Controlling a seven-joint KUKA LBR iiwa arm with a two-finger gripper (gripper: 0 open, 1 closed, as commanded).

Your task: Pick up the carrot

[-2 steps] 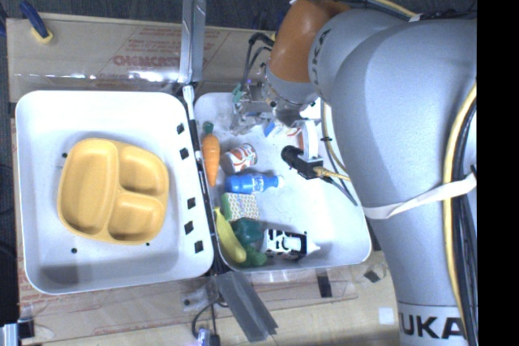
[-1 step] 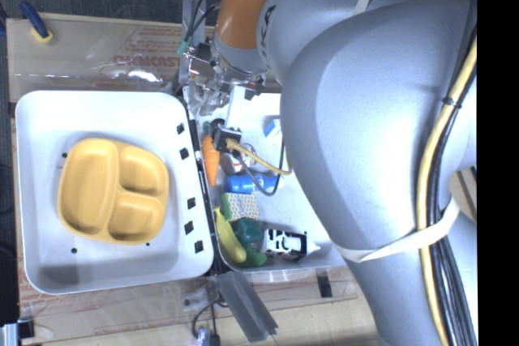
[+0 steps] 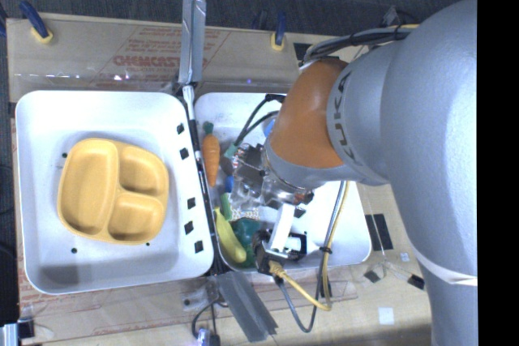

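We see the carrot (image 3: 211, 159) lying upright along the left wall of the right bin (image 3: 354, 249), mid-frame. The tool (image 3: 243, 194) (its grip state we cannot tell) hangs just right of it, above a banana (image 3: 228, 237).

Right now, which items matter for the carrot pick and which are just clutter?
Job:
- carrot, in the right bin, near its left wall
- gripper, low over that bin

Clutter:
- yellow divided tray in the left bin
- banana
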